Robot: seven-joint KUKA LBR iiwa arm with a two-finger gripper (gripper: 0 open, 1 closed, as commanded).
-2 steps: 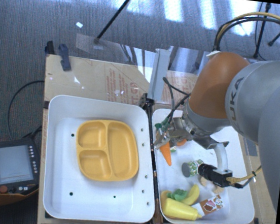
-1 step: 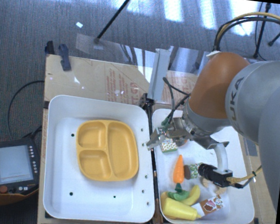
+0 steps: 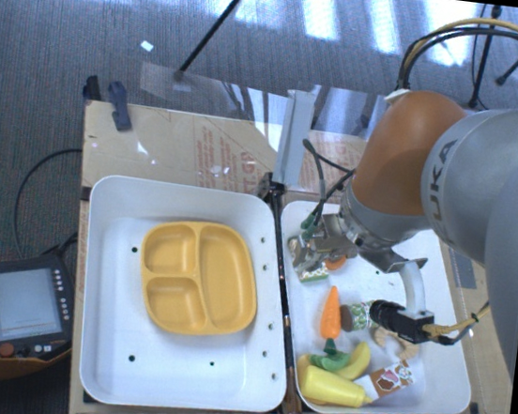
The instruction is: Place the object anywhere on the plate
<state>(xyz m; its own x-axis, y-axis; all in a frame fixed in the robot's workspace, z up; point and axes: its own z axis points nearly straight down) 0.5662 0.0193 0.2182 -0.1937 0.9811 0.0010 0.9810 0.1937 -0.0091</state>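
A yellow plate point(image 3: 199, 276) with three compartments lies in the left white bin point(image 3: 116, 211). My gripper point(image 3: 312, 253) hangs low over the upper left part of the right bin point(image 3: 454, 364), close to the wall between the bins. Just below it lies a small pale green and white object point(image 3: 315, 274), and a bit of orange point(image 3: 336, 262) shows beside the gripper. Whether the gripper touches either one is hidden by the wrist. The plate has nothing on it.
Lower in the right bin lie an orange carrot point(image 3: 331, 312), a small brown item point(image 3: 355, 317), a banana point(image 3: 356, 360), a green piece point(image 3: 330, 360), a yellow fruit point(image 3: 330, 387) and a printed packet point(image 3: 391, 378). A teach pendant point(image 3: 13, 311) sits left of the bench.
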